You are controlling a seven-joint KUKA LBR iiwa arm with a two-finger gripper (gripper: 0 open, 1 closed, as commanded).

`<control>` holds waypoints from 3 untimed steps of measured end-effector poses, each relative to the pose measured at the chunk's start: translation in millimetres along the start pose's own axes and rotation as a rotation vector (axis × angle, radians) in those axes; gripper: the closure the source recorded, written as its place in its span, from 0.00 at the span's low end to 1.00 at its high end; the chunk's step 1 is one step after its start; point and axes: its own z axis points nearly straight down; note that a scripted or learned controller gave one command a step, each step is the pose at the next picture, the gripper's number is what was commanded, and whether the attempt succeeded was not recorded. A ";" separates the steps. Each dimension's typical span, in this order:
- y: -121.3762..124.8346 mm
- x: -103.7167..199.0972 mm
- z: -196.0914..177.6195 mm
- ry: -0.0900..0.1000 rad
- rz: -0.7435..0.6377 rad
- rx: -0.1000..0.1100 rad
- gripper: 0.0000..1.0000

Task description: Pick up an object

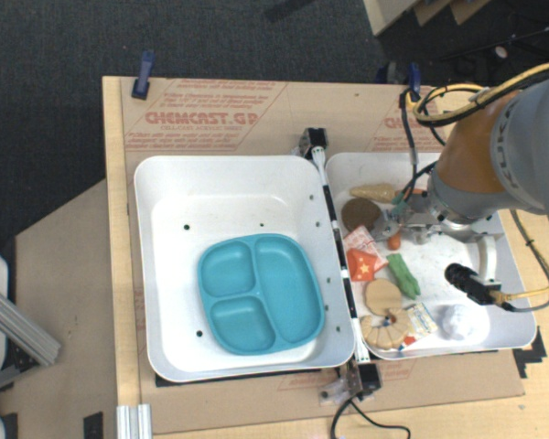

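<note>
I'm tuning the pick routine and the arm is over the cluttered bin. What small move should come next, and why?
Probably a short descent onto one item. The gripper hangs over the right bin, with the brown disc and a small red piece beside it, and nothing visibly held.
</note>
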 end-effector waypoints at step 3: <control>-26.7 39.1 -130.4 0.000 -0.008 -0.013 1.00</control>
